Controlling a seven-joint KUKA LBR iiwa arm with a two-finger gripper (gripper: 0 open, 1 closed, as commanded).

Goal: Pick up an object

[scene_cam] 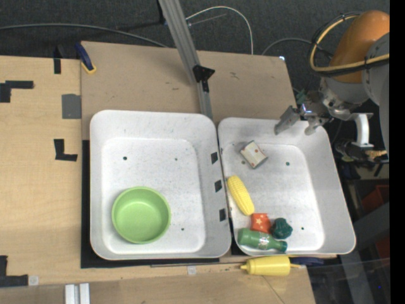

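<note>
The tool (296, 120) was open and empty at two o'clock; it could miss the small block (253, 154) and bump the bin (329, 170).

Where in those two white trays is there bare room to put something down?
The left bin is bare except for the green bowl in its near-left corner. In the right bin, the right half is bare, from the small block across to the wall. It is crowded along the near-left side: corn, red piece, dark green piece, green bottle.
</note>
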